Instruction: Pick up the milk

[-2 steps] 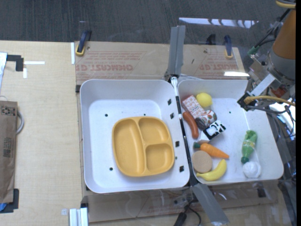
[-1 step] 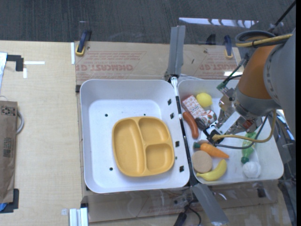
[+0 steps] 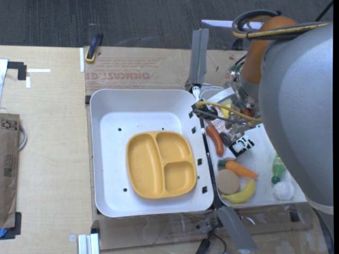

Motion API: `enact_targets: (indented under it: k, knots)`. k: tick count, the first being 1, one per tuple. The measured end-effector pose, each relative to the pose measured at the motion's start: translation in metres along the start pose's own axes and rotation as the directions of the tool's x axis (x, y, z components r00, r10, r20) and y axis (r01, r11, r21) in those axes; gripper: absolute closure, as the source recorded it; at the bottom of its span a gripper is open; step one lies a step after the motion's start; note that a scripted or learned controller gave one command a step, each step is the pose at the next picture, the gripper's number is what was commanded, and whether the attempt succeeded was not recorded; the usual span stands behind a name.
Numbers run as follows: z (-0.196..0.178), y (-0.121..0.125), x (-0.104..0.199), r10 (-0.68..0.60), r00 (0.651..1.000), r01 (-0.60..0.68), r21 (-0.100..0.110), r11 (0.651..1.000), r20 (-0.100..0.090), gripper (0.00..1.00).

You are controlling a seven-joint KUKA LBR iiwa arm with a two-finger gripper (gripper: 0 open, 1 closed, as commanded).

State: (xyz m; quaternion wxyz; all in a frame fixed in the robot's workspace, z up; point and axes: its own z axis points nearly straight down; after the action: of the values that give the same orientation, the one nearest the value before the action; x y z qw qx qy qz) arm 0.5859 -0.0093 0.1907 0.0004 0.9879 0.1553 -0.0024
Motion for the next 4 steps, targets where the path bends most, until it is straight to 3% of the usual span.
enact_targets:
  k: [1, 2, 3, 4]
  knots:
    - [-0.056, 0.018, 0.03, 0.113, 0.994, -0.113, 0.0, 0.994, -0.003, 1.0]
    - [-0.202, 0.015, 0.053, 0.114, 0.993, -0.114, 0.0, 0.993, -0.003, 1.0]
    - [-0.044, -0.04, 0.032, 0.078, 0.997, -0.078, 0.0, 0.997, 0.001, 1.0]
    - [-0.238, -0.013, 0.049, 0.114, 0.993, -0.114, -0.001, 0.993, -0.002, 1.0]
